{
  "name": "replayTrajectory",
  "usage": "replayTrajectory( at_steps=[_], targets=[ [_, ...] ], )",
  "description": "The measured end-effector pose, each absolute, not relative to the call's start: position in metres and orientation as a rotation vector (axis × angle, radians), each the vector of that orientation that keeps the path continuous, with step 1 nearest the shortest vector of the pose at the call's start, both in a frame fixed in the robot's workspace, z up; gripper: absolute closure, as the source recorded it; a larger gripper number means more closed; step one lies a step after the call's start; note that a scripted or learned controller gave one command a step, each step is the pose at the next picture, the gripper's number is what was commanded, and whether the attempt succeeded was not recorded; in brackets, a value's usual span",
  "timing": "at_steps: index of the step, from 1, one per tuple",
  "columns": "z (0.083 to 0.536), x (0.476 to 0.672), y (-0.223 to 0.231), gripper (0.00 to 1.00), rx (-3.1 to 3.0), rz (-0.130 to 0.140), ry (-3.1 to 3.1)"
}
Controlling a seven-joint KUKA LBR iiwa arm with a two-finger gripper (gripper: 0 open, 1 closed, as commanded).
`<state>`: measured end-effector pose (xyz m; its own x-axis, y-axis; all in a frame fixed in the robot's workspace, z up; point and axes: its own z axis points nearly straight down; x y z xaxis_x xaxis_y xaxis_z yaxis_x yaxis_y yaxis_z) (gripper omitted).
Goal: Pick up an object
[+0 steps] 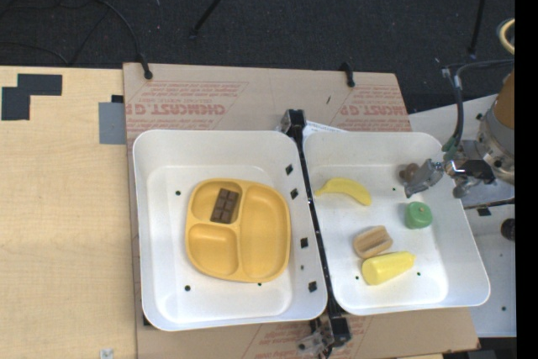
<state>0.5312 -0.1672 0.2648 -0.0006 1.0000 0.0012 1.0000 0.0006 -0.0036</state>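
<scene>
- Reaching in from the right, the claw (423, 176) hangs over the upper right part of the right bin (458, 282), and whether it is spread or pressed together, I cannot tell from up here.
- Just below it, a green round object (419, 215) sits on the bin floor, apart from the metal tip.
- Further left, a yellow banana (345, 190) lies curved near the divider between the bins.
- Lower down, a tan bread-like piece (372, 241) rests just above a yellow pepper-shaped object (387, 267), the two nearly touching.
- Over in the left bin (160, 282), a yellow divided plate (252, 252) lies flat, with a brown chocolate bar (224, 205) in its upper-left compartment.
- Under both bins, printed cardboard (252, 101) covers the tabletop (59, 223).
</scene>
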Motion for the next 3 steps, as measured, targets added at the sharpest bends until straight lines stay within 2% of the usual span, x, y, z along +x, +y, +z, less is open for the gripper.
replayTrajectory(
  at_steps=[1, 3],
  targets=[
    [0.215, 0.531, -0.177, 0.0, -2.218, 0.005, -2.217],
    [0.113, 0.551, -0.186, 0.0, -2.226, 0.002, -2.224]
  ],
)
